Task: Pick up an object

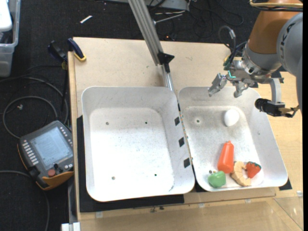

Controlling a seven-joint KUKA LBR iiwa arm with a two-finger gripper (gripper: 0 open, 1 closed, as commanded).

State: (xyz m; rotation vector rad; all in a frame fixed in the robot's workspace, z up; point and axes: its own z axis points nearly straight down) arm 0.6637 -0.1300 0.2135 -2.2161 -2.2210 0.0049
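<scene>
A pale wooden bench [120, 61] stands on a dark floor [33, 52] strewn with black cables [19, 105]. A grey and orange control pendant [46, 153] lies left of the bench. A metal pole [147, 25] slants across the bench's far edge. A clear plastic box [7, 28] sits at far left.

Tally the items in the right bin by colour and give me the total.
White: 1, the egg-like ball
Orange: 1, the carrot-like piece
Green: 1, the green piece
Tan: 1, the tan piece
Red: 1, the strawberry-like piece
Total: 5
</scene>
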